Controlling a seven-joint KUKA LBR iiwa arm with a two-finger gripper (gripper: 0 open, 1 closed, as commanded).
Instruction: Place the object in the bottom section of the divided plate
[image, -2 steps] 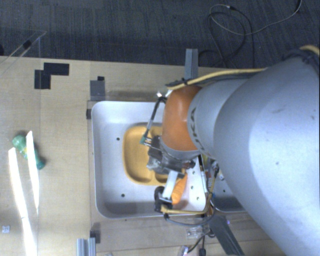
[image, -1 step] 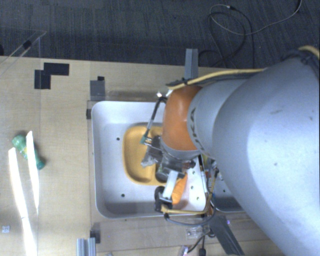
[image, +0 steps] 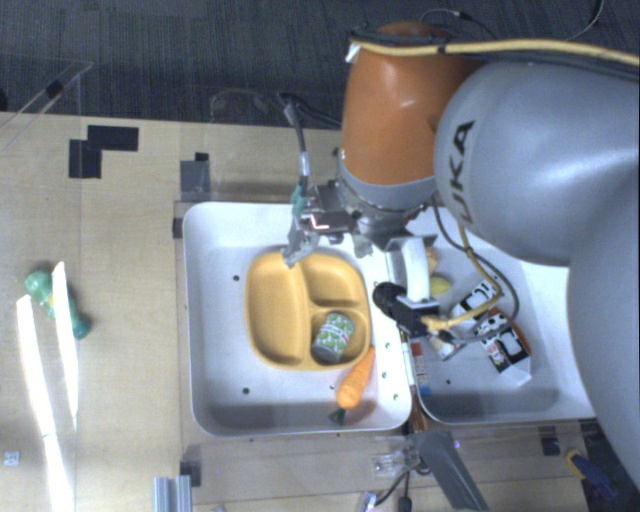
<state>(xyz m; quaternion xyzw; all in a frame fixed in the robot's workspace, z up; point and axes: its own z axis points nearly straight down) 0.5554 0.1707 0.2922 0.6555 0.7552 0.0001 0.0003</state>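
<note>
We judge the small patterned can (image: 335, 337), lying in the yellow divided plate's (image: 275, 310) near-right section, light, rigid, best pinched across its sides; whether the tool is spread, we cannot tell.

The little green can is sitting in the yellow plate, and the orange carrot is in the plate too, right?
Not quite. The green can does sit in the yellow plate, in its lower right section. But the carrot lies outside the plate, on the floor of the white bin, with its top end leaning against the plate's rim. The camera view shows this.
</note>
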